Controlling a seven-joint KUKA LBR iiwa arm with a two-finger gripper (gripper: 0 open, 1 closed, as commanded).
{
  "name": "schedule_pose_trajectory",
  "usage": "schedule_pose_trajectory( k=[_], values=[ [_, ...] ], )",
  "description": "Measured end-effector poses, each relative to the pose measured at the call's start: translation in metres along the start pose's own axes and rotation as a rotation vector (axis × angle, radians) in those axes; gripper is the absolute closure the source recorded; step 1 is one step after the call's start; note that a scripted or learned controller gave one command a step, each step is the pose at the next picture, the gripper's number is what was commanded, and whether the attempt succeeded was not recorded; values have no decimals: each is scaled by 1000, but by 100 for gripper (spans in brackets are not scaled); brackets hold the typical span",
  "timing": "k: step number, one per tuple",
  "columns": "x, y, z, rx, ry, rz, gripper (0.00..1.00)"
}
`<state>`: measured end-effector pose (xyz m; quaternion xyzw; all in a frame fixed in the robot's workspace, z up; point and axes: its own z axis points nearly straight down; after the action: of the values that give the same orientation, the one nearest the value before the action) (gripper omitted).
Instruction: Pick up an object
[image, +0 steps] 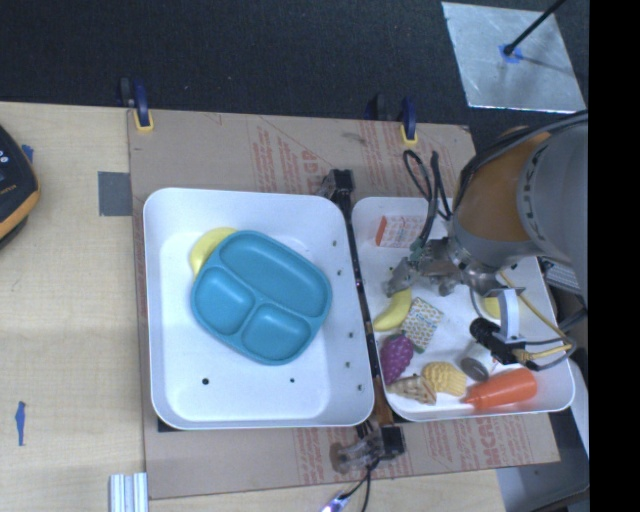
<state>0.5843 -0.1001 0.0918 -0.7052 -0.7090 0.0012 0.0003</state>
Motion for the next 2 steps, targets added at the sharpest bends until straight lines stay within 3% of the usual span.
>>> schedule_pose_trajectory(
  k=[1, 2],
  values=[
    [7, 13, 0, 0, 0, -1, 0],
    [6, 13, -11, 1, -1, -3, 100]
  ],
)
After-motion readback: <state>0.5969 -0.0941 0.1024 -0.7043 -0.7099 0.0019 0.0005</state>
